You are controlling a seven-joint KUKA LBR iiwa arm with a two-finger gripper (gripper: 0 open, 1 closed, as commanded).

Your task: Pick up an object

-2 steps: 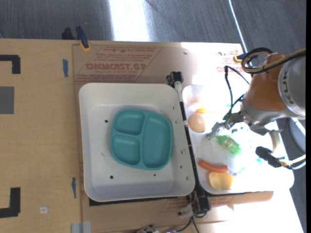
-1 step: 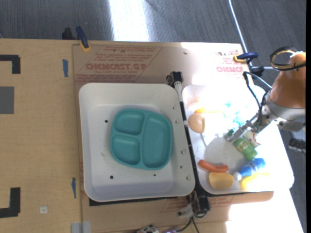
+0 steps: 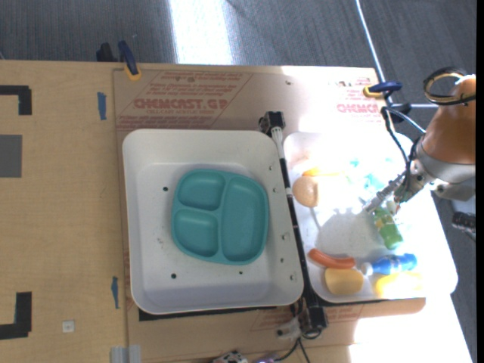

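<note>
In strong glare, the right bin point(image 3: 435, 225) holds several small objects. A green object point(image 3: 390, 231) lies toward the bin's right side. My gripper point(image 3: 383, 206) reaches down from the right and sits right at the green object's upper end, touching or just above it. A tan round piece point(image 3: 306, 191) lies at the bin's left. An orange sausage shape point(image 3: 332, 259) and a yellow block point(image 3: 344, 280) sit near the front. A blue object point(image 3: 393, 263) and a yellow one point(image 3: 395, 282) lie at the front right.
The left bin point(image 3: 144, 203) carries a teal divided plate point(image 3: 220, 215). A black bar point(image 3: 281, 169) runs between the two bins. The arm's orange band point(image 3: 450, 131) hangs over the right bin's far right edge, with cables point(image 3: 393, 119) beside it.
</note>
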